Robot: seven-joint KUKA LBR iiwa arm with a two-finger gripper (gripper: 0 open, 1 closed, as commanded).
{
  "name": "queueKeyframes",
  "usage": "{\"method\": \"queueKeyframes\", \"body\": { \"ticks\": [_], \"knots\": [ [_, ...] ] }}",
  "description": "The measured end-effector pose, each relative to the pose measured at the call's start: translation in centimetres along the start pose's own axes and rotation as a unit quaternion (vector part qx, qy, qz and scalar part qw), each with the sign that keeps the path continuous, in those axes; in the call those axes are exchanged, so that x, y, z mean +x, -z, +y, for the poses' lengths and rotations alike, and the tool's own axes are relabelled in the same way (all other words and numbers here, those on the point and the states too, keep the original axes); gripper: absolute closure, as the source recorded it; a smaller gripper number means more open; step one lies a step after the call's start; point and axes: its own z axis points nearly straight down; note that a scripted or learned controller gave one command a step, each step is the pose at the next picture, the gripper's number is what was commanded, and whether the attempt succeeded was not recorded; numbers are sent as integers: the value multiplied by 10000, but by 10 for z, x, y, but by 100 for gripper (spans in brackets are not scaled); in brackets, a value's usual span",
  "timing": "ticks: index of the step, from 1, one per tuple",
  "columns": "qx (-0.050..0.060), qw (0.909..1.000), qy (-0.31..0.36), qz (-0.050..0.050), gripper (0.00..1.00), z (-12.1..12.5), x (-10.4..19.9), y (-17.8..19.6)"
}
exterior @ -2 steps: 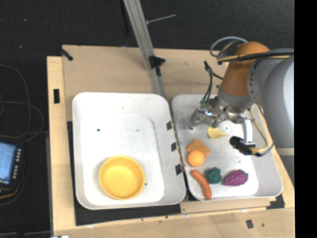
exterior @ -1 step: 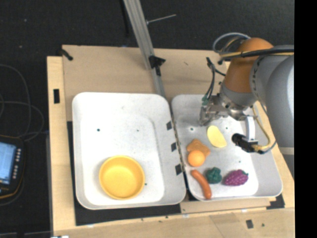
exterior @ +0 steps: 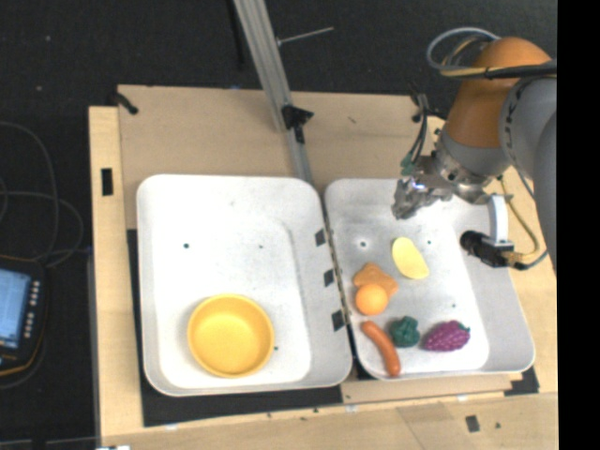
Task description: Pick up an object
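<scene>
The tool point(exterior: 410, 202) sits in the upper right of the frame, over the upper part of the right bin point(exterior: 487, 340), hanging from the grey arm point(exterior: 525, 129) with its orange band point(exterior: 483, 111). Nothing shows between its tips; whether it is released or clenched cannot be told from this angle.

Right bin contents, all in its lower half and below the tool:
- A pale yellow oval piece point(exterior: 410, 258), nearest the tool but apart from it.
- An orange ball point(exterior: 371, 299), touching an orange-brown piece point(exterior: 375, 277) just above it, near the bin's left wall.
- An orange-red carrot-like stick point(exterior: 382, 347), lying at a slant near the lower left corner.
- A small dark green piece point(exterior: 405, 331), just beside the stick.
- A purple grape bunch point(exterior: 444, 336), right of the green piece.

The left bin point(exterior: 225, 214) holds a yellow bowl point(exterior: 231, 335), upright, in its lower part.

Both bins rest side by side on the tan surface point(exterior: 197, 129). A grey metal rail point(exterior: 267, 64) runs at a slant from the top of the frame toward the gap between the bins.
</scene>
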Motion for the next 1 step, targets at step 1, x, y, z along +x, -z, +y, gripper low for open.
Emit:
{"method": "queueKeyframes", "body": {
  "ticks": [1],
  "knots": [
    [-6, 10000, 19, -2, 100, 3, -1, 66]
  ]
}}
